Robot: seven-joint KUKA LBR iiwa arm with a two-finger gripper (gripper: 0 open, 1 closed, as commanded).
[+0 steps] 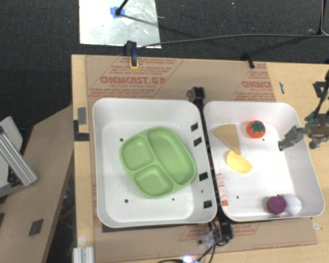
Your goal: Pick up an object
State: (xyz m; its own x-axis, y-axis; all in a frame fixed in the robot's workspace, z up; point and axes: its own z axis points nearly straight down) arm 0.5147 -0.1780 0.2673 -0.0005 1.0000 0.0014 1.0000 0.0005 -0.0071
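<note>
We look down on two white bins side by side on a brown board. The left bin (107, 147) carries a green tray (157, 161) with three compartments, sitting a little tilted near the middle of the bin floor.

Over in the right bin (307, 169) we find the small things. A tomato (256, 129), red-orange with a green top, sits near the far wall. Just left of it lies a tan wedge (228, 136), its point aimed toward the near side. Just below that point rests a yellow piece (238, 162), close to the wedge, though we cannot tell whether they touch. Down in the near right corner a purple ball (276, 204) and a white ball (292, 205) sit side by side, apparently touching.

The gripper (289, 138) comes in at the right edge, over the right bin's right side. We see a dark finger (290, 136) slanting out to the left, toward the tomato but clearly apart from it. Nothing sits between the fingers, and we cannot tell whether they stand apart or together from this angle.

A blue clamp (131, 53) stands at the board's far edge.
</note>
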